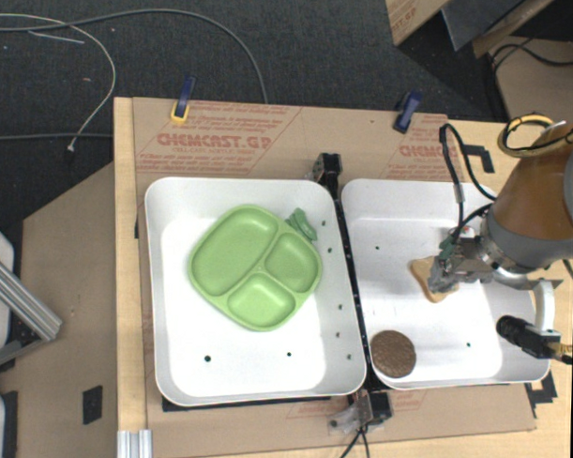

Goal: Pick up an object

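Note:
A small tan piece (pixel 424 274) lies on the floor of the right bin (pixel 399 218), near its middle. My gripper (pixel 444 276) comes in from the right and sits down on the tan piece's right end, touching or covering it. A round brown disc (pixel 393 353) rests at the right bin's front left corner. In the left bin (pixel 173 266) a light green divided plate (pixel 255 266) lies with a small dark green item (pixel 303 224) at its upper right rim.
The grey arm with its orange band (pixel 541 199) fills the right bin's right side, and cables (pixel 457 173) loop above it. A black clamp (pixel 327 166) sits between the bins at the back. Cardboard surrounds both bins.

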